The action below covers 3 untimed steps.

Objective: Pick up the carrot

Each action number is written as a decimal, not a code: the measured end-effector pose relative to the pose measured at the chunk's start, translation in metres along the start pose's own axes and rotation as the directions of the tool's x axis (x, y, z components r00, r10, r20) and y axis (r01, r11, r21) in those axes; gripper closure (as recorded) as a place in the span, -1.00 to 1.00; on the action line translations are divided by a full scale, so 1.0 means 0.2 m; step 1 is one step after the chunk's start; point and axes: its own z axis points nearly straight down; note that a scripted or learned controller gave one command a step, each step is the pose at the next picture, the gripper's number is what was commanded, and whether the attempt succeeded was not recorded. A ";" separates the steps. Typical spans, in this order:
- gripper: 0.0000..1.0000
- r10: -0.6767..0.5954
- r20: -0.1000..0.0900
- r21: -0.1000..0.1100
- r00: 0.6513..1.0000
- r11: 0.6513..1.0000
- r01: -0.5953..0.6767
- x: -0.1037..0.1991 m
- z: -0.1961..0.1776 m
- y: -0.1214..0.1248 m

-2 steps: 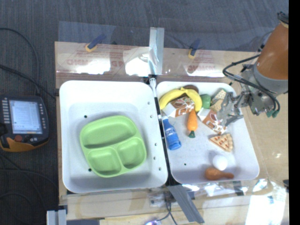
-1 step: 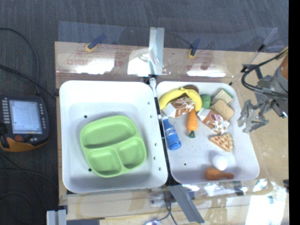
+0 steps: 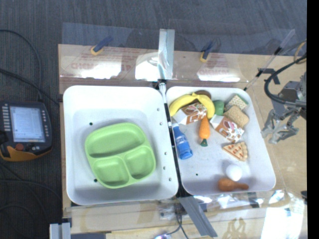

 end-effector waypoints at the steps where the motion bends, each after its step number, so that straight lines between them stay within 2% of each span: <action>1: 1.00 -0.407 0.002 -0.002 0.914 0.914 0.407 0.02 -0.03 0.02; 2: 1.00 -0.786 0.004 -0.003 0.618 0.618 0.786 0.13 -0.12 0.12; 3: 1.00 -1.000 0.008 0.000 -0.010 -0.010 1.000 0.07 -0.09 0.19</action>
